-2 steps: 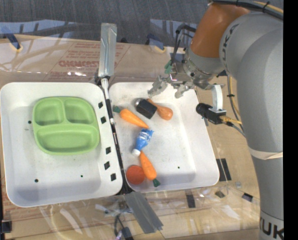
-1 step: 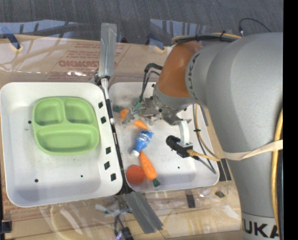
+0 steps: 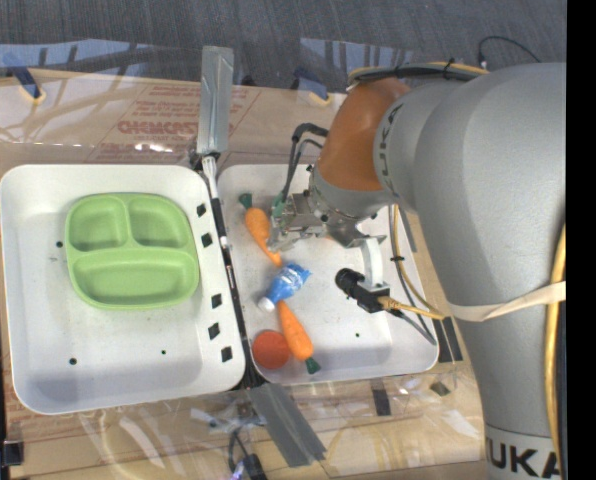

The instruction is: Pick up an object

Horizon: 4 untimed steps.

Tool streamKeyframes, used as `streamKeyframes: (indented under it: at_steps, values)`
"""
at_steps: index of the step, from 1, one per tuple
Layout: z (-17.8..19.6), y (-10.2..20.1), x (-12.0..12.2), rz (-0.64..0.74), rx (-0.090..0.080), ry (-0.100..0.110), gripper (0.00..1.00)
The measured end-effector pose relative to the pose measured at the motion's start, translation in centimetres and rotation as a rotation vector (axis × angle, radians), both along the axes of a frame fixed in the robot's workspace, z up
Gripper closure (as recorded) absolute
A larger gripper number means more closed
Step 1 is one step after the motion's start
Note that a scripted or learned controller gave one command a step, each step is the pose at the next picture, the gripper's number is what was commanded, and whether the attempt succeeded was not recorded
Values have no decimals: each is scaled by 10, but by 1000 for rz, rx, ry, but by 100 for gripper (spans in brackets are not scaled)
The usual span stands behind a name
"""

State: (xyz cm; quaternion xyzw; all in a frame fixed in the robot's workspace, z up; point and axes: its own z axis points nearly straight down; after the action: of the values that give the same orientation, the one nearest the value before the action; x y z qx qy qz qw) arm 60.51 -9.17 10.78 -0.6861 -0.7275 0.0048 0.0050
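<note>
Two white bins lay side by side; the right bin (image 3: 403, 353) held the loose objects. The gripper (image 3: 290, 218) hung at the frame's centre, just right of the upper carrot (image 3: 259, 230), whose long axis ran from upper left to lower right. Nothing showed between the fingers; their spread could not be told. The left bin (image 3: 28, 298) held a green plate (image 3: 131, 249).
</note>
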Motion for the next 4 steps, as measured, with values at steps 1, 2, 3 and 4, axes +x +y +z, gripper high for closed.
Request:
streamKeyframes:
  at_steps: [1,2,3,4]
  values:
    - [0,0,0,0,0,0,0]
    - [6,0,0,4,0,6,100]
    - [6,0,0,5,0,6,0]
    - [-20,-8,13,47,2,-6,0]
